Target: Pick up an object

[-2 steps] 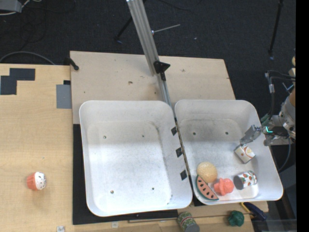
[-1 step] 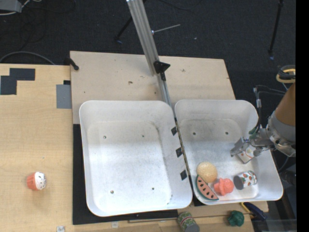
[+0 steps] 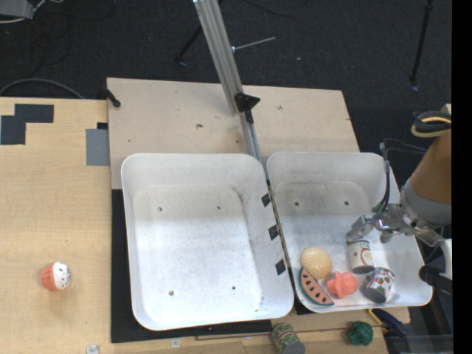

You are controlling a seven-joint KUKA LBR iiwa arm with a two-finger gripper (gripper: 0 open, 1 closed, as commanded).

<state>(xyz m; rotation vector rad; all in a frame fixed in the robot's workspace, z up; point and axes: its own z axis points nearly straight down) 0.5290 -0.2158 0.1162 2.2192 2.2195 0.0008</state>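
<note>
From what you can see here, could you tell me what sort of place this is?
Probably a robotics lab test bench: two white bins sit on a wooden board, a grey arm's gripper reaches over toy food, and cables trail across dark carpet.

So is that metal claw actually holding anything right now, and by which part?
It cannot be told: the two-finger gripper sits directly above the small white printed can in the right white bin, but no grip shows.

No legible text on anything

White bins (image 3: 192,198); red-green watermelon slice (image 3: 315,286); tan ball (image 3: 316,259); pink toy (image 3: 341,284).
</note>
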